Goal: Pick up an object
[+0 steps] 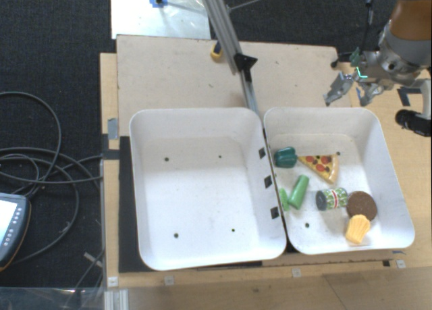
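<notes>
Take the right bin [388, 141] as your landmark. The left bin [202, 187] sits touching its left wall; you have nothing to pick there.

The arm [405, 25] hangs above the right bin's far right corner, outside the rim. The gripper [351, 89] hovers just beyond the far rim with its two fingers spread apart and nothing between them. No object is grasped yet.

All candidates lie in the right bin's near half. Pizza slice [320, 165]: centre, flat. Risk: your fingers may slide over it and close on air. Green bottle [298, 190]: toward the left wall, lying tilted. Risk: a finger may strike the wall and the descent may stall. Brown disc [362, 204]: near right, touching the yellow piece [358, 229] in front of it. Risk: you may nudge both and grip neither. Striped can [331, 198]: just left of the disc, on its side; it will probably roll under an off-centre squeeze. Teal cap-shaped piece [285, 157]: hard against the left wall, little finger clearance.
</notes>
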{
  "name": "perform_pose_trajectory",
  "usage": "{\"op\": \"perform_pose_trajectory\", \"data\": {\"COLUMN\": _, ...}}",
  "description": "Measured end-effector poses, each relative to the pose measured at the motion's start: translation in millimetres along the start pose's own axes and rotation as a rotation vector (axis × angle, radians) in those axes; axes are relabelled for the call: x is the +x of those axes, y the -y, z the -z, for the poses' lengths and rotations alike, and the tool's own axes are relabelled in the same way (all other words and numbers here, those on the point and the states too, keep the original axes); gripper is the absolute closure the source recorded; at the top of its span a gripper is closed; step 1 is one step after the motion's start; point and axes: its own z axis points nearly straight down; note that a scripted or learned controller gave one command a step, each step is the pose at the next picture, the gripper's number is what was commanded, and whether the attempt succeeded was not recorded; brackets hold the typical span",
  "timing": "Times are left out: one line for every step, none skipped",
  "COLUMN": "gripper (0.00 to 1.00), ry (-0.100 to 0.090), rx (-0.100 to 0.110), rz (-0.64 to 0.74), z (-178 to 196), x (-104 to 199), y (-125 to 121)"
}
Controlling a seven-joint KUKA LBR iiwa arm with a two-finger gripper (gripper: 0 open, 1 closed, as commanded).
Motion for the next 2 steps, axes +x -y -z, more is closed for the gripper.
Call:
{"op": "perform_pose_trajectory", "data": {"gripper": 0.0, "ry": 0.002, "rx": -0.004, "rz": 0.002, "z": 3, "x": 0, "y": -1}}
{"op": "perform_pose_trajectory", "data": {"gripper": 0.0, "ry": 0.0, "rx": 0.001, "rz": 0.001, "z": -53, "x": 9, "y": -5}}
